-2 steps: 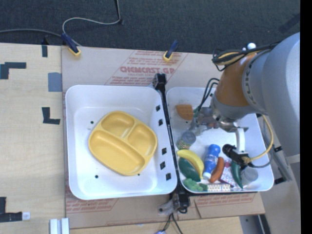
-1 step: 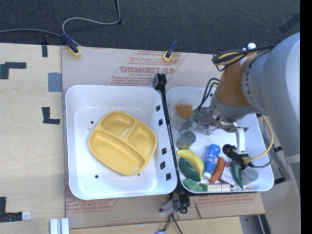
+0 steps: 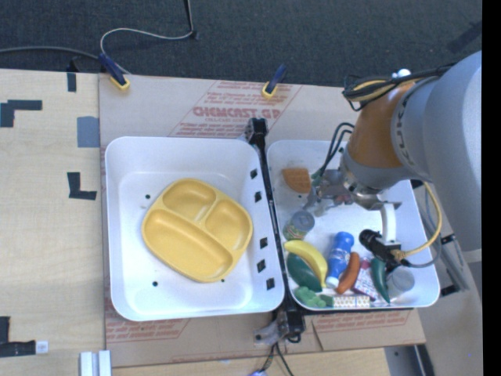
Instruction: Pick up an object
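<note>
Approach stage: I have the gripper (image 3: 319, 198) low in the right bin (image 3: 407, 292), just above the grey can (image 3: 298, 224) and beside the orange piece (image 3: 297, 179); its state I cannot tell. Next I judge a short descent onto the can.

Toys piled in the right bin

A yellow banana (image 3: 307, 260) lies near the bin's front left corner, just beside a blue bottle (image 3: 340, 255) and an orange-red hot dog (image 3: 349, 273). A small brown piece (image 3: 297, 179) sits near the back edge.
</note>
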Available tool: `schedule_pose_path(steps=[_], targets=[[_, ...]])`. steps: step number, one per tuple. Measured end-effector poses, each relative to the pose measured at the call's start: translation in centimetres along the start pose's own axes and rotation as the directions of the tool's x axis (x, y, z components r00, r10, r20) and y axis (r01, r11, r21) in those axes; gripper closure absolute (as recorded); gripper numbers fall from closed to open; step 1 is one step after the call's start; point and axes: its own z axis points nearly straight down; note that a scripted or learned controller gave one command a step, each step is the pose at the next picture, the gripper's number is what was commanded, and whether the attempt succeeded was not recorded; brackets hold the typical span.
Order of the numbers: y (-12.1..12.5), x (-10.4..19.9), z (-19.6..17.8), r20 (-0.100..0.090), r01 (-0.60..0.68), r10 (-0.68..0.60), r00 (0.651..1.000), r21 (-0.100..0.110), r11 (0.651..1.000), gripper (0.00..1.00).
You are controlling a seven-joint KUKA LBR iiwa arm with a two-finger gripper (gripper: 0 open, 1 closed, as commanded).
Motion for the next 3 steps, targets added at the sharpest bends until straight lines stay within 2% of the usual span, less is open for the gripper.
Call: schedule_pose_path(steps=[1, 2, 3], targets=[[0.0, 0.0, 0.0, 0.0, 0.001, -0.001, 1.0, 0.0, 1.0, 0.0], [3.6, -0.1, 1.9, -0.002, 0.0, 0.0, 1.0, -0.001, 1.0, 0.0], [3.6, -0.2, 1.0, 0.0, 0.001, -0.001, 1.0, -0.001, 1.0, 1.0]])
